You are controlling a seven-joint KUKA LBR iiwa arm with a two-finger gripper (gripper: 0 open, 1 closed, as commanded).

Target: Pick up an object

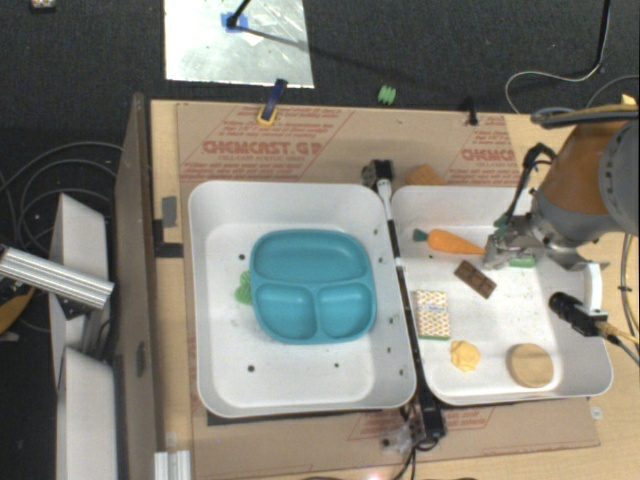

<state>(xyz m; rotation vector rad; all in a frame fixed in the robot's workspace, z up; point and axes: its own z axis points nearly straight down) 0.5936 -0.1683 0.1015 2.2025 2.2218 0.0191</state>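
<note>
I see 2 shallow white bins side by side on the bench. The left white bin [215, 298] holds a teal plastic divided plate [312, 283] with a small green item [243, 289] poking out at its left edge. The right white bin [590, 368] holds 5 loose things: an orange toy carrot [452, 240], a dark brown rectangular block [475, 277], a patterned cream card-like packet [432, 313], a small yellow lump [464, 355] and a round tan disc [530, 364]. The grey arm's gripper [508, 249] sits low in the right bin's upper area, just right of the carrot's tip and just above the brown block. I cannot tell how its jaws stand, nor whether anything is caught there.
</note>
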